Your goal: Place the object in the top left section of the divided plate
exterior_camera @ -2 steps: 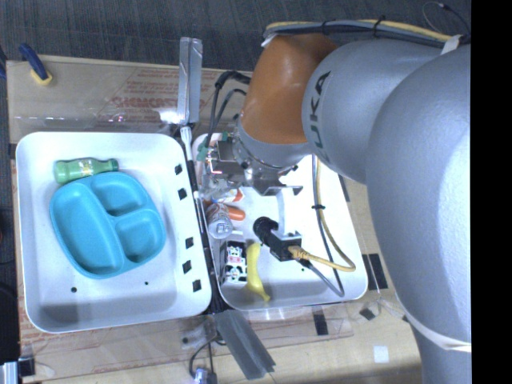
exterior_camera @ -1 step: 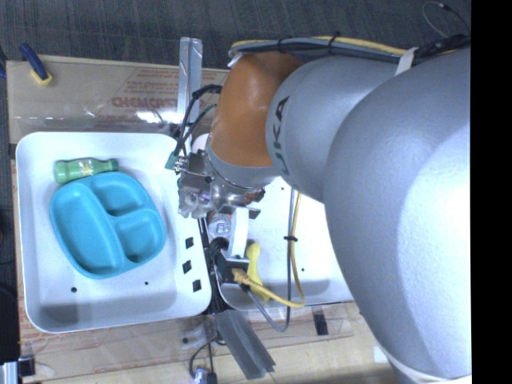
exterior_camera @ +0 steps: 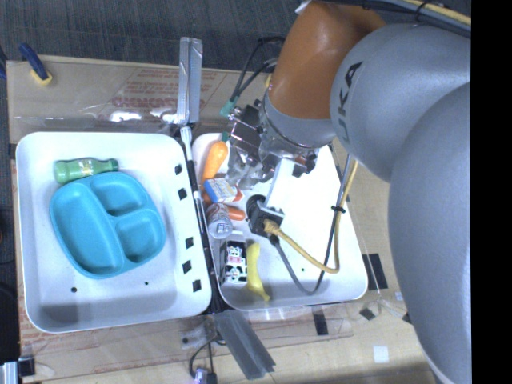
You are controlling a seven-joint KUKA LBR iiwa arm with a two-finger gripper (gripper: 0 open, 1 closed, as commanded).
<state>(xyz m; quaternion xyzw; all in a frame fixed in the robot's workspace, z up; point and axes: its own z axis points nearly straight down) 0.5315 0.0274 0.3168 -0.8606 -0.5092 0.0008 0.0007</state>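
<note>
Camera view: we see the pincer (exterior_camera: 244, 169) low in the right bin (exterior_camera: 352, 282), over the clutter along that bin's left wall. We cannot tell if it is spread or pressed together; wrist hardware hides it.

No object is clearly chosen. Candidates sit right under and beside the pincer: carrot (exterior_camera: 213, 159) up-left, long axis near vertical; a small packet (exterior_camera: 218, 190) and bottle (exterior_camera: 220, 222) just below; banana (exterior_camera: 255, 272) further down, also lengthwise along the wall.

The plate (exterior_camera: 104, 222) lies in the left bin (exterior_camera: 36, 302), well apart to the pincer's left. Its top left section (exterior_camera: 68, 214) is bare. A green bottle (exterior_camera: 85, 167) rests touching the plate's upper rim.

We judge the carry must clear the two bin walls between, then drop short of that bottle.
</note>
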